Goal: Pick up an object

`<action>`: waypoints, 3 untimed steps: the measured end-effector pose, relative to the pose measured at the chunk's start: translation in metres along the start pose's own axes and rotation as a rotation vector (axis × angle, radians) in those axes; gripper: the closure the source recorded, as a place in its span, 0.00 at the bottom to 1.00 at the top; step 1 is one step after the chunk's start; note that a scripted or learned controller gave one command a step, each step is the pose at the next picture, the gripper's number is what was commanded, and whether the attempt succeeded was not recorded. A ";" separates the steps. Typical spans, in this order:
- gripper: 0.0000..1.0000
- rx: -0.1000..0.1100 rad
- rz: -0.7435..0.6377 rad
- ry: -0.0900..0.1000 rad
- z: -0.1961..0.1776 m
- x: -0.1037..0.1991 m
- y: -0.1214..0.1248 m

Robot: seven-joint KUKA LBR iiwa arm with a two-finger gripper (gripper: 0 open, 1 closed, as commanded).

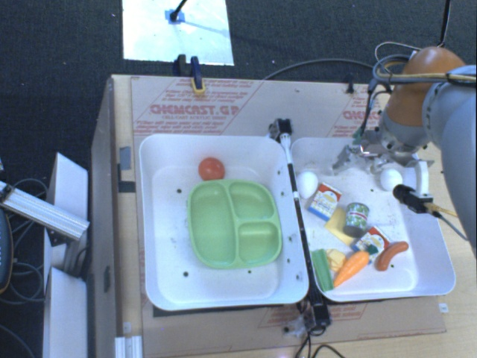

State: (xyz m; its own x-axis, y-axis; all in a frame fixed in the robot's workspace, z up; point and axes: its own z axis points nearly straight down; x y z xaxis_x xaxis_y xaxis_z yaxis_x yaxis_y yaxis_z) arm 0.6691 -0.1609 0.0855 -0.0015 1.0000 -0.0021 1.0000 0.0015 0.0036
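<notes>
Holding a green three-compartment plastic plate (233, 224) and, at its 11 o'clock, a red ball (212, 168): left white bin (165, 162). Right white bin (436, 271): two white eggs (306, 182), small green-labelled can (357, 215), orange carrot (352, 268), sausage (392, 254), cartons. End effector (373, 155) at the bin's 12 o'clock; grip state cannot be told.
</notes>
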 end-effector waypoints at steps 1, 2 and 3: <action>0.00 0.001 -0.003 0.003 0.000 0.053 0.000; 1.00 -0.002 -0.004 0.002 -0.011 0.052 0.001; 0.00 -0.002 -0.004 0.002 -0.011 0.052 0.001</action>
